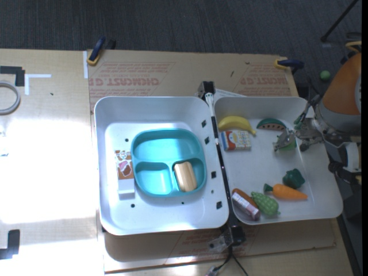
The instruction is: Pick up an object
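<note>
Objects for picking lie across both bins, most of them in the right one; underneath everything is the pale bench (46, 154), with a sheet of cardboard (132, 79) spread on it and held by a clamp (96, 50) at its far left corner and another clamp (289, 64) at its far right corner; on the cardboard sit the left bin (109, 154) and the right bin (259, 165), touching along their inner walls; the arm (345, 94) comes in over the right bin's right edge, and its gripper (286, 142) is low over the right part of that bin, just below the watermelon slice (268, 123); whether the claw is clenched or released I cannot tell, and nothing can be seen gripped in it; the left bin holds a teal tray (168, 163) with a tan bread roll (185, 176) in its near right compartment, and a small box (125, 174) lies just left of the tray; in the right bin a banana (236, 122) lies at the far left with a small carton (237, 140) touching it on the near side; a carrot (289, 192) lies near the front, a dark green vegetable (294, 177) just behind it; a bumpy green vegetable (265, 203) and a sausage packet (244, 204) lie together at the near left corner.
</note>
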`<action>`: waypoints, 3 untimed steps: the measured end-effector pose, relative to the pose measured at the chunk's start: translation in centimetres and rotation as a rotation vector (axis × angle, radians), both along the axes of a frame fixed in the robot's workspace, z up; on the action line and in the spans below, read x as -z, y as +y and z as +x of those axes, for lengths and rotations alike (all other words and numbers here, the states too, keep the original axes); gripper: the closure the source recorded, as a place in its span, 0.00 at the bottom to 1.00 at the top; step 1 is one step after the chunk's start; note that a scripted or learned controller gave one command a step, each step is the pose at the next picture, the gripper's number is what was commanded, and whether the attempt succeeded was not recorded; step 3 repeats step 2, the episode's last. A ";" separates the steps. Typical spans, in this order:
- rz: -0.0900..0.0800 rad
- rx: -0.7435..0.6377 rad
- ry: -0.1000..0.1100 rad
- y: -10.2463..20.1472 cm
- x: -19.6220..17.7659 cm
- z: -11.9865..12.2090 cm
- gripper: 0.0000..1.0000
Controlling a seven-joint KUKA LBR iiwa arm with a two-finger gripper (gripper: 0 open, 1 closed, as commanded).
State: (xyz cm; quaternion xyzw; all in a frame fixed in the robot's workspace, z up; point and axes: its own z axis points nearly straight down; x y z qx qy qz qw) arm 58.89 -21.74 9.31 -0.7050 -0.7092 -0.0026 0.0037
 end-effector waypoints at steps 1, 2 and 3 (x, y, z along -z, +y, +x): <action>-0.007 -0.002 -0.003 -0.2 -1.0 0.0 1.00; -0.010 0.004 -0.002 5.6 -8.8 1.3 1.00; -0.010 0.004 -0.002 5.6 -8.8 1.3 1.00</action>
